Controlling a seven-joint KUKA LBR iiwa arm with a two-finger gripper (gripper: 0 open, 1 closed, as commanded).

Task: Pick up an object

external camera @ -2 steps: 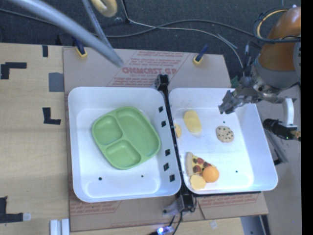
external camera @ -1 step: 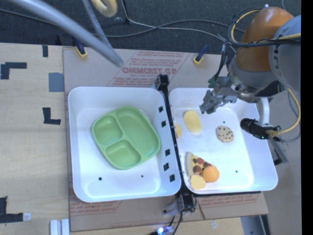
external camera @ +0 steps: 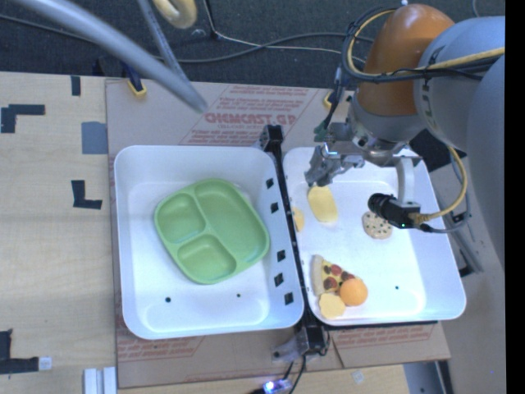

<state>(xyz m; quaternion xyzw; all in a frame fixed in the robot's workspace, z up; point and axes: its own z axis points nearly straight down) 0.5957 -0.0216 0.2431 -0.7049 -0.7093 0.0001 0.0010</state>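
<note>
At the far left we see the light wooden desk (external camera: 49,245) with dark tape marks, and on it a brown cardboard sheet (external camera: 238,113) printed in red; we can read "CHEMCAST GP" there, while the smaller lines of print are too fine to make out. On the cardboard sits the left shallow white bin (external camera: 135,302), which holds a light green plastic tray with three compartments (external camera: 212,230), lying flat and turned at a slant.

A row of black clips (external camera: 279,236) joins it to the right white bin (external camera: 435,298). Near the front of that bin lies a wedge-shaped toy pizza slice with red spots (external camera: 326,274), touching a small orange ball (external camera: 353,291) and a pale yellow round piece (external camera: 331,305). A brown speckled cookie (external camera: 377,226) lies further right.

The grey arm (external camera: 467,80) with its orange band comes in from the right and bends down over the far part of the right bin. Its pincer (external camera: 320,180) points down and left, its tips right at the far end of a pale yellow oblong block (external camera: 323,204) that lies on the bin floor by the left wall. We cannot tell whether the pincer is spread or closed, nor whether it grips the block.
</note>
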